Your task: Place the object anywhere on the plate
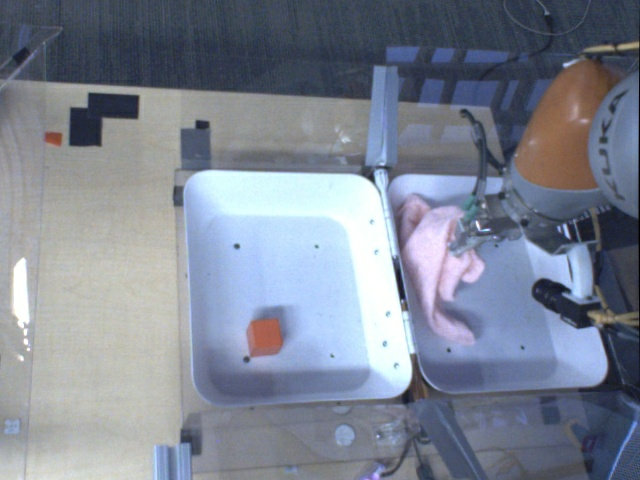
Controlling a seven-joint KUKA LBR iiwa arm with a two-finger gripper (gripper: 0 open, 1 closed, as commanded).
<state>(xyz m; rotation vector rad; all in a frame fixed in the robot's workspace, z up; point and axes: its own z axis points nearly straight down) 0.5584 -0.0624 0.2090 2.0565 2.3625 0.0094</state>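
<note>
Hovering low in right bin point(560, 368), gripper point(470, 230) sits at pink cloth's point(432, 268) right edge, touching fabric; jaw state unreadable here. Cloth's long axis runs far-to-near along bin's left wall. Orange block point(265, 337) lies in left bin point(215, 268).

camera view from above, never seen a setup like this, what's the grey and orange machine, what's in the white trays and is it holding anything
This is one picture from a camera fixed above a wooden bench, looking down at a slant. The grey machine with the orange band is a robot arm, reaching in from the right. At its end is a gripper, the part that picks things up. It sits over the crumpled pink cloth in the right shallow white bin, touching or very near it; whether it actually grips the cloth is too unclear to tell. The left shallow white bin holds a small orange block, lying apart from the arm.
</note>
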